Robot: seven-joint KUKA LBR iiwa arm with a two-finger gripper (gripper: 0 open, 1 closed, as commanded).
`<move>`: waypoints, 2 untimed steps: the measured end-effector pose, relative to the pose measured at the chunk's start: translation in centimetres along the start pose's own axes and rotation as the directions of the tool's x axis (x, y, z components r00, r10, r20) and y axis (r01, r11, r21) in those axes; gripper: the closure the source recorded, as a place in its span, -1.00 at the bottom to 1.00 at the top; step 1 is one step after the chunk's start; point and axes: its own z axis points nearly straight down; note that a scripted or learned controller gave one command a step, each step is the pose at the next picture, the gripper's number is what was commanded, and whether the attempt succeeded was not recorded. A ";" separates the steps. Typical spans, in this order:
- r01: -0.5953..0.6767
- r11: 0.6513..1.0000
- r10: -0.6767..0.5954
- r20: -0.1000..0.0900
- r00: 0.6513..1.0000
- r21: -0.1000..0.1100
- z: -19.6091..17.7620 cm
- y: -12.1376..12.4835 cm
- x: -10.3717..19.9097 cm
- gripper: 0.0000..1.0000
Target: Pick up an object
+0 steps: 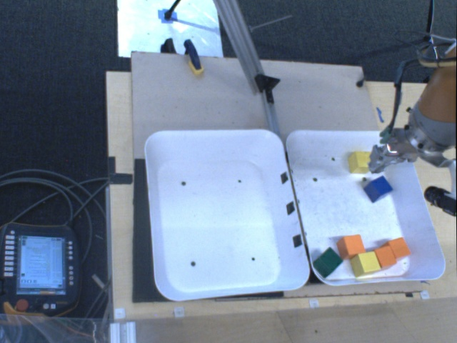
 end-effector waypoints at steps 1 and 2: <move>0.003 1.000 -0.003 0.000 1.000 0.000 -4.3 0.2 -0.1 1.00; 0.007 1.000 -0.007 -0.003 1.000 0.003 -5.6 0.7 4.7 1.00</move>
